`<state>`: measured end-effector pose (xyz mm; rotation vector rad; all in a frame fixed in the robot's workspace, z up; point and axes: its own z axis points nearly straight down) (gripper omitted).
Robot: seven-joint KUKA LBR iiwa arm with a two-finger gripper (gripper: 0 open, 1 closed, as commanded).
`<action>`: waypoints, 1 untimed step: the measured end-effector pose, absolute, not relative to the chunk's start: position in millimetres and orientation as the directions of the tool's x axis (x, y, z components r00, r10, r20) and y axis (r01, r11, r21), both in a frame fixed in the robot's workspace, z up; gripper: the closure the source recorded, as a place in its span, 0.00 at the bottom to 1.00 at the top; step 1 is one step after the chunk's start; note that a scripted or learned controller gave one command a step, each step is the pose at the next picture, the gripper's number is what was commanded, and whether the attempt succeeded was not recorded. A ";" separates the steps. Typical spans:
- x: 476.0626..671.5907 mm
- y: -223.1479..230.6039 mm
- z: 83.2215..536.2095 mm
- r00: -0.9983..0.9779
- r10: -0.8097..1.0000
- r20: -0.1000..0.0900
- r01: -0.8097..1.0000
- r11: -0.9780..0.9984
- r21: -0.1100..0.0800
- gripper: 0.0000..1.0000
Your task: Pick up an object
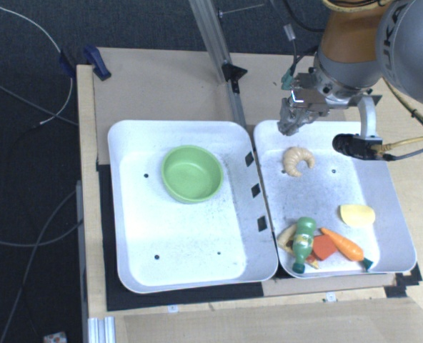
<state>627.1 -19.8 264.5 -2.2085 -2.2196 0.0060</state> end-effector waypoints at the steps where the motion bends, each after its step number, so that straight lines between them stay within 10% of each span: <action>1: 634.6 29.8 247.4 -0.005 1.000 0.004 1.000 0.005 -0.013 1.00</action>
